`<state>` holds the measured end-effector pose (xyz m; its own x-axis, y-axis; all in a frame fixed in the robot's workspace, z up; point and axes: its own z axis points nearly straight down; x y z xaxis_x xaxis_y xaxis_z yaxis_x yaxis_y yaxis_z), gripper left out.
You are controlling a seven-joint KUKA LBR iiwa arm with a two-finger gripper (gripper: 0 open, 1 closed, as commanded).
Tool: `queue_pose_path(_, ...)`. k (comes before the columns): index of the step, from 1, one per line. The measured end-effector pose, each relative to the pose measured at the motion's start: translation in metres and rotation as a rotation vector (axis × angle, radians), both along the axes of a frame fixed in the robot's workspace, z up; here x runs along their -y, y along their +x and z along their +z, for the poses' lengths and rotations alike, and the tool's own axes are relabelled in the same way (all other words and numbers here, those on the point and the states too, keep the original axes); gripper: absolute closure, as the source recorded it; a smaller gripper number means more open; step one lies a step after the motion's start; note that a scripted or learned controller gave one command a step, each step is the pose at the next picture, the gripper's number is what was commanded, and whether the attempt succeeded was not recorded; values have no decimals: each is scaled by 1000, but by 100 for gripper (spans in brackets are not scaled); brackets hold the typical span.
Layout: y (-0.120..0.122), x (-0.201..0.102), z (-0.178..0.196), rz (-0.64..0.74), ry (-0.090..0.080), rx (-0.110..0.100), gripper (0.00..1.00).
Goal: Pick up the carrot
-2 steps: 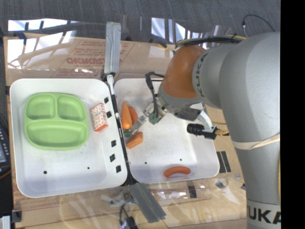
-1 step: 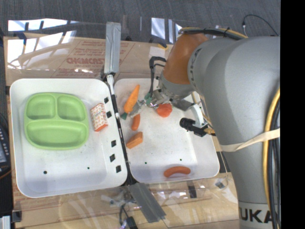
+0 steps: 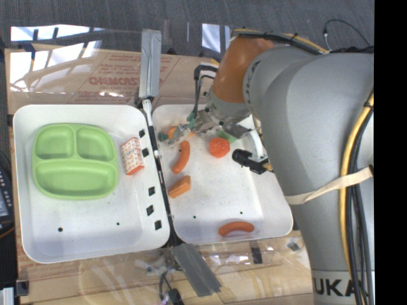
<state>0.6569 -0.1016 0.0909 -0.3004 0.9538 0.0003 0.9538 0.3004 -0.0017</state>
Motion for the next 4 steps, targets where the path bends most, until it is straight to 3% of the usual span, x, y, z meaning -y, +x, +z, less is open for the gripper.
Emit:
queue_pose_path(1,0,7,25,-234,-1,0,0)
queue_pose_path(2,0,12,6,-420,0,-6,0)
queue_pose_path(3,1,8,59,-108,-1,2,0)
queue_pose_path(4,0,15,5,-488,2,-9,0)
